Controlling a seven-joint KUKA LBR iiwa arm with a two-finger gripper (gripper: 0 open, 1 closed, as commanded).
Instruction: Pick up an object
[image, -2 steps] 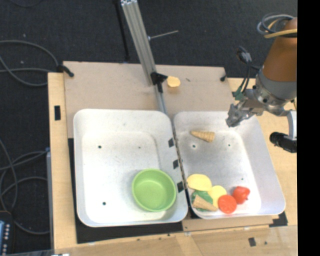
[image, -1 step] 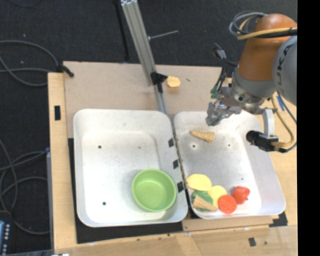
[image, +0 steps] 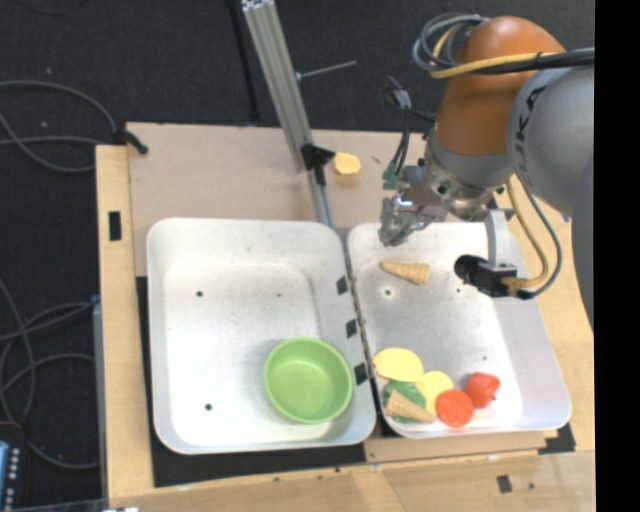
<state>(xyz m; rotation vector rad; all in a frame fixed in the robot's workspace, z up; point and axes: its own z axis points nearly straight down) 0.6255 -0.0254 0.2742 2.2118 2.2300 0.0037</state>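
My gripper (image: 393, 232) hangs over the far left corner of the right bin (image: 520, 330), its tips just above the bin's back rim. Nothing shows between the fingers. A tan cone (image: 406, 270) lies on the bin floor a little in front of and right of the tips. At the near edge of the same bin lies a cluster: a yellow piece (image: 398, 362), a second yellow piece (image: 436, 384), a green-and-tan cone (image: 404, 401), and two red tomatoes (image: 455, 407) (image: 483, 387).
The left bin (image: 200, 300) holds a green bowl (image: 308, 379) near its front right corner. A slanted aluminium post (image: 285, 95) rises behind the bins. A small yellow piece (image: 347, 163) lies on the bench beyond them. A black fitting (image: 487, 273) hangs beside the wrist.
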